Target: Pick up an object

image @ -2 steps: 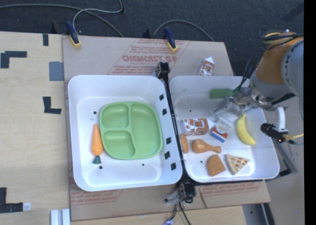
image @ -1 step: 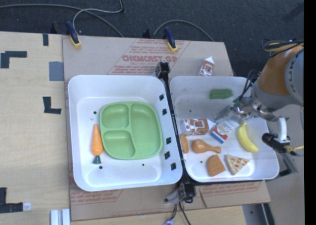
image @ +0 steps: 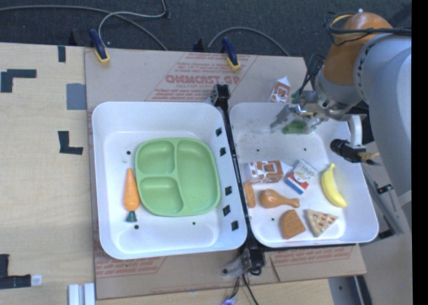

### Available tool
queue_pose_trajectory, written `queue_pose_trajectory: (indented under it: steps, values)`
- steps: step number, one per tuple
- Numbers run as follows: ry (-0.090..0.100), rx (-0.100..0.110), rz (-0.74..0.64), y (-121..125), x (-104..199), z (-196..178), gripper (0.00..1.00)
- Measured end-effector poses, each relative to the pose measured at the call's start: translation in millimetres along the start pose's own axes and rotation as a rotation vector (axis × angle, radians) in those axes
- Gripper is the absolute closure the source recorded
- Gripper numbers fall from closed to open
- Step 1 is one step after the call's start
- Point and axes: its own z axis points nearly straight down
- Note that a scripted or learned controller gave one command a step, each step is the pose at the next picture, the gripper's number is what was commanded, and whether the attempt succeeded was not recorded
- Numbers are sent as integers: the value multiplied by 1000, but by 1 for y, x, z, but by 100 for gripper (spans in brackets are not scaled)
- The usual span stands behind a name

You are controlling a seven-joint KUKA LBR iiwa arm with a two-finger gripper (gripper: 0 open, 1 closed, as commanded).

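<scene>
My gripper [image: 292, 118] hangs low over the back of the right bin [image: 354, 233], reaching in from the right. A small green object [image: 295, 127] lies directly under it; contact is unclear. Further forward in this bin lie a brown-and-white carton [image: 265, 171], a blue-and-white packet [image: 299, 176], a yellow banana [image: 332, 186], a chicken drumstick [image: 277, 198], a brown bread piece [image: 292, 223], a pizza slice [image: 321, 221] and a small orange piece [image: 249, 194].
The left bin [image: 107, 123] holds a green divided plate [image: 177, 176] and a carrot [image: 131, 190] beside it. A small red-and-white carton [image: 281, 89] stands just behind the right bin's back rim. Clamps and cables lie at the bench's back.
</scene>
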Motion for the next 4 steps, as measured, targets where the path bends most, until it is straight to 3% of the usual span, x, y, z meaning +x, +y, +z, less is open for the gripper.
queue_pose_trajectory:
  steps: [1,2,3,4]
  values:
    - [-3,3,3,-83,-55,-18,0]
    - [-3,-13,2,-121,-49,23,0]
    - [-7,-15,5,-148,-34,23,0]
    - [-13,-21,5,-146,-37,10,100]
